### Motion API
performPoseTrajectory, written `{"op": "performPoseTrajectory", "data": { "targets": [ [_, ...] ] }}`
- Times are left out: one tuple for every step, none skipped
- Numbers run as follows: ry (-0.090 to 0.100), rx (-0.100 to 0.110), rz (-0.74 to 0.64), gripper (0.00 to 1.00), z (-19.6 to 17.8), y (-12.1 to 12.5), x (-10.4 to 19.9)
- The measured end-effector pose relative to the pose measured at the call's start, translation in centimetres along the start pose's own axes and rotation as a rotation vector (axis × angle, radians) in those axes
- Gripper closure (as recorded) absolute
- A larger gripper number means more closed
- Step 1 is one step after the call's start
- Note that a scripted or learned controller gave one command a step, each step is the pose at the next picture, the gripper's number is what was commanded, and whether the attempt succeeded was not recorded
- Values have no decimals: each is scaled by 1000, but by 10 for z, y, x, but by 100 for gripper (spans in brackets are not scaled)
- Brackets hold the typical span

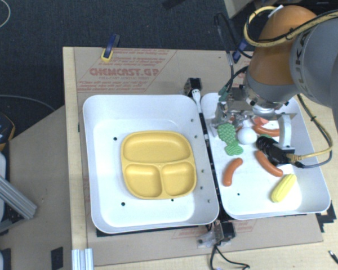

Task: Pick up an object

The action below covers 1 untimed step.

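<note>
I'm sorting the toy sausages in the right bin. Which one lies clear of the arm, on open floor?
The sausage nearest the bins' shared wall, below the green toy. The other two lie close under the arm.

Tray (158, 165) in left bin (98, 151)

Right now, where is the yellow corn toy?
In the camera view, the yellow corn toy lies in the right bin, near its lower right corner, just below an orange sausage.

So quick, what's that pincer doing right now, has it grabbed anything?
Pincer: down in the right bin among the toy food, by the white egg and green piece. Cannot be told whether it has grabbed anything.
</note>
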State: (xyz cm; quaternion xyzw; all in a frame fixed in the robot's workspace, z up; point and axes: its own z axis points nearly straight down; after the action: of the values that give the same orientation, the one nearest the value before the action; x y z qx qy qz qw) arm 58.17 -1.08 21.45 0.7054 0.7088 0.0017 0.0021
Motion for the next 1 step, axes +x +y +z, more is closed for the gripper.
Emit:
{"op": "performPoseTrajectory", "data": {
  "targets": [
    [0, 0, 4, 100, -20, 1, -4]
  ]
}}
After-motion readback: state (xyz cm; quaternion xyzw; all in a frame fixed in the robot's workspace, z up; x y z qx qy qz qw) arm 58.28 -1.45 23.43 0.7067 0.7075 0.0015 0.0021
